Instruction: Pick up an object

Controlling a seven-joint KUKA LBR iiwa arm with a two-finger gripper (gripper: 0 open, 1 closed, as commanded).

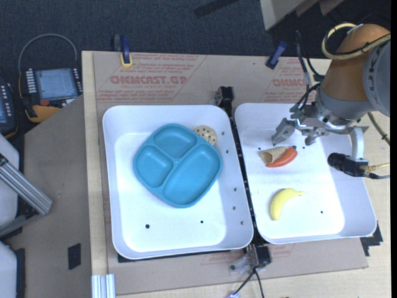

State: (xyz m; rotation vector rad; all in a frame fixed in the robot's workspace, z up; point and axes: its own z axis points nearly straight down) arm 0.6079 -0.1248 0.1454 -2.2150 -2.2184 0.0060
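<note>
Two shallow white bins are seen side by side on the bench. The right bin [347, 225] is entered by the arm [350, 67] from about 1 o'clock. The gripper [296, 132] is hung over the upper middle of that bin, with its fingers spread apart and nothing between them.

Just below the fingertips, toward 7 o'clock, an orange-red carrot-like piece [279, 156] is lain, with a tan end pointing left. It is kept well off the bin's walls. A yellow banana [282, 202] is found further down at 6 o'clock from the gripper, apart from the carrot-like piece, and open white floor is left around it to the right and below.

The left bin [124, 228] is occupied by a blue divided plate [178, 164], set at a tilt. A cookie [205, 133] is tucked against the plate's 1 o'clock edge. Bare floor is left along that bin's bottom and left sides.
</note>
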